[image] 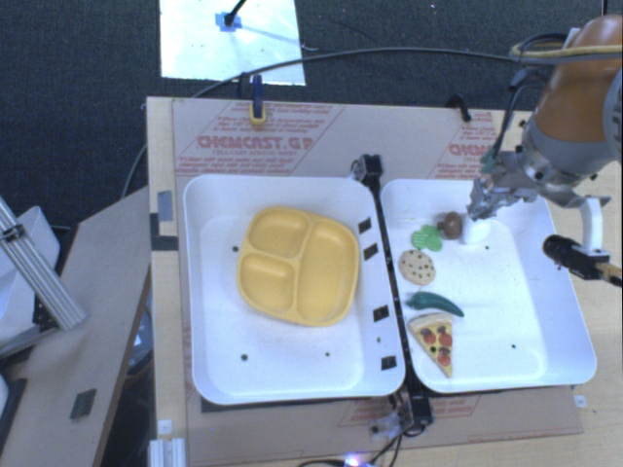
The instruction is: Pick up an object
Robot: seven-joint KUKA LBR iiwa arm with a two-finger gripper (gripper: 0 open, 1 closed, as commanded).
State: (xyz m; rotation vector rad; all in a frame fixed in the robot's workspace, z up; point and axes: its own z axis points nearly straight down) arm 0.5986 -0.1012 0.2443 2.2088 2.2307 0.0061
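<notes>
with the gripper (482,210) low near the right bin's (555,358) far edge, finger state indiscernible, centre over the brown piece (451,225) before closing.

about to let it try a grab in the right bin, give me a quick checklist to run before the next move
1. Gripper over the right bin: ok, near its back edge.
2. Target close under it: ok, a small brown item and a white piece lie just by the fingertips.
3. Finger opening: cannot tell.
4. Anything held already: cannot tell, nothing is seen between the fingers.
5. Neighbours crowding the target: not ok, a green leafy piece touches the brown item.
6. Other items clear of the arm: ok, cookie, green pepper and pizza slice lie nearer the camera.
</notes>
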